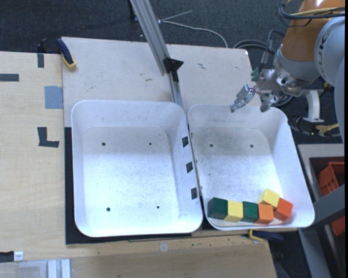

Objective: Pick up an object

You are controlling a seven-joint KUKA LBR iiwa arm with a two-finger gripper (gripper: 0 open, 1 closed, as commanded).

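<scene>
We see the claw (252, 101) above the far rim of the right bin (295, 155), its fingers spread apart and gripping nothing. The blocks (250, 208), green, yellow and orange, lie bunched in that bin's near right corner, well apart from the claw.

- We see two white bins side by side: the left bin (87, 155) and the right bin (295, 172).
- Along the right bin's near wall sits a row of blocks: a dark green block (218, 207), a yellow block (234, 211), a green block (249, 211), an orange block (265, 213) (all touching), plus a second yellow block (270, 197) and a second orange block (284, 208).
- The gripper (252, 100) hangs over the right bin's far rim, fingers spread, nothing between them.
</scene>
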